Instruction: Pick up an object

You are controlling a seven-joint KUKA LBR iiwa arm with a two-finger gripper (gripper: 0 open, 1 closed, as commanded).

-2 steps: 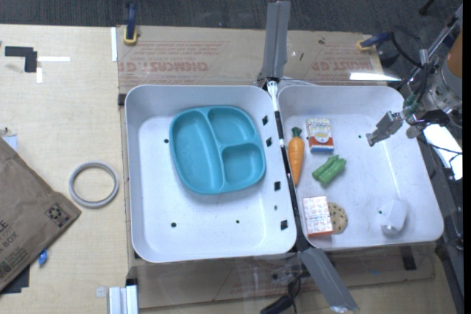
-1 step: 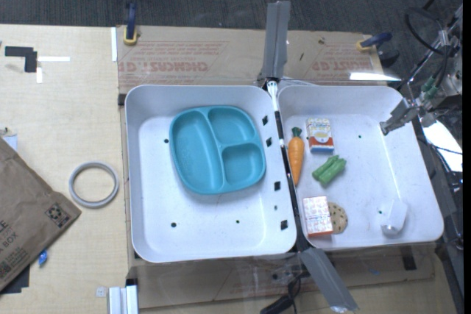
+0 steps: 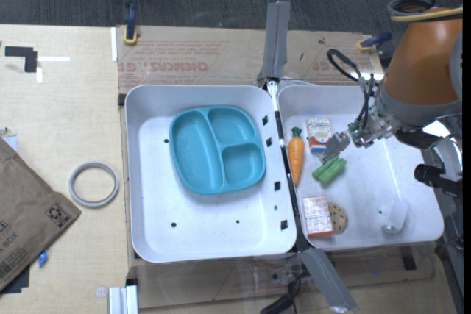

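Two white bins (image 3: 140, 180); one blue plate (image 3: 217, 149)

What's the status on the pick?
Gripper low in right bin, above green item; nothing seen held. Carrot and carton crowd it. Blue plate alone in left bin.

Glossy plastic blue plate (image 3: 218, 149) in a smooth white bin (image 3: 147, 180).

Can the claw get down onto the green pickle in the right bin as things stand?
Probably yes. The claw hangs just above the green pickle, which lies apart from the carrot and the small carton, with bare floor of the right bin beside it. Nothing covers it.
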